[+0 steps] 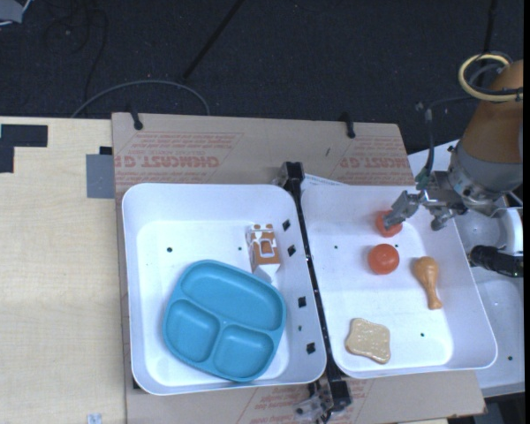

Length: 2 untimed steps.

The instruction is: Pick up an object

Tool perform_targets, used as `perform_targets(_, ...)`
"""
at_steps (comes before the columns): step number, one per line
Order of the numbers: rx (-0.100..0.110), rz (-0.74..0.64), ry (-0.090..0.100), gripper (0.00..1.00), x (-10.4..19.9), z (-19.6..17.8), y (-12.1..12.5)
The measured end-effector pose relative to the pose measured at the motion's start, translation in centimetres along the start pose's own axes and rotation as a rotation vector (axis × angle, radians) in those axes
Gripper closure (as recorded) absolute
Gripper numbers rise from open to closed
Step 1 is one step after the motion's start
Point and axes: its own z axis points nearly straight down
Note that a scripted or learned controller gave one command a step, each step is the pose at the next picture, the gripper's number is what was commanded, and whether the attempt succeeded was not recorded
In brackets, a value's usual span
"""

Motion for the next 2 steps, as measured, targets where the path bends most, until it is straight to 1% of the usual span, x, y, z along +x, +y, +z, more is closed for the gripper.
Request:
perform_targets(1,0.006,0.0,0.001,0.0,-0.8,5.8,0.4)
perform_targets(2,0.007,0.001,0.002,0.0,-0.6,11.1,0.3)
